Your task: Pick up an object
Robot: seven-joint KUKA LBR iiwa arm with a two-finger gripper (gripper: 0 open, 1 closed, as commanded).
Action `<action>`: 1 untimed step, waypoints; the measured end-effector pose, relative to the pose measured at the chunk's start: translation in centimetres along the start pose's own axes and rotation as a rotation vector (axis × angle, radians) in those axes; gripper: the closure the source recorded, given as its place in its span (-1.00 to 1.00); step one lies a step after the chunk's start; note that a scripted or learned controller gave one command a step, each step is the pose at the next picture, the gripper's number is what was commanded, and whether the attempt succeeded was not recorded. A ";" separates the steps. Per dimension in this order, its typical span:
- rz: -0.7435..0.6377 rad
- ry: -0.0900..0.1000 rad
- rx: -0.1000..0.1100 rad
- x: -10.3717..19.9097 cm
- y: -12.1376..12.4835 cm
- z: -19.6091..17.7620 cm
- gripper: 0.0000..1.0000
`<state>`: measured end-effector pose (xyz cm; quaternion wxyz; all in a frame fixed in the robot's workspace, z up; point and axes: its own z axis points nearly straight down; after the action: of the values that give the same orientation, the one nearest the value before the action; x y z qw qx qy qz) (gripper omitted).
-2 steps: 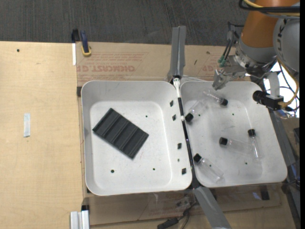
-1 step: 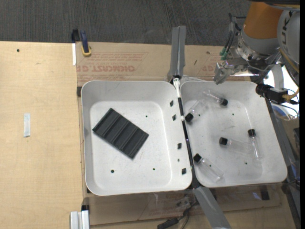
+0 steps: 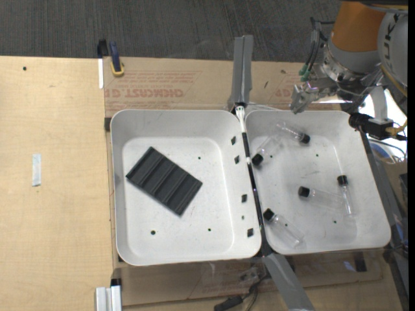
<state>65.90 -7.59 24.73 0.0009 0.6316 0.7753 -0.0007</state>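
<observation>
camera view: ridged black slab (image 3: pixel 163 181) lies diagonally, upper-left to lower-right; tool (image 3: pixel 303 100) state unclear.

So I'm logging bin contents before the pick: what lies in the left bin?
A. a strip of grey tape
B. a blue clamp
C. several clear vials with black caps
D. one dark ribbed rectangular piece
D: the left bin holds a single dark ribbed rectangular piece lying flat at a slant, while the clear black-capped vials lie scattered in the right bin.
</observation>
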 end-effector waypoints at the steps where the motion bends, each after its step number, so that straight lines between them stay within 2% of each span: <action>1: -0.040 0.000 0.001 0.0 0.0 -0.3 1.00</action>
<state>65.90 -7.56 25.00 0.0005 0.6160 0.7878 -0.0011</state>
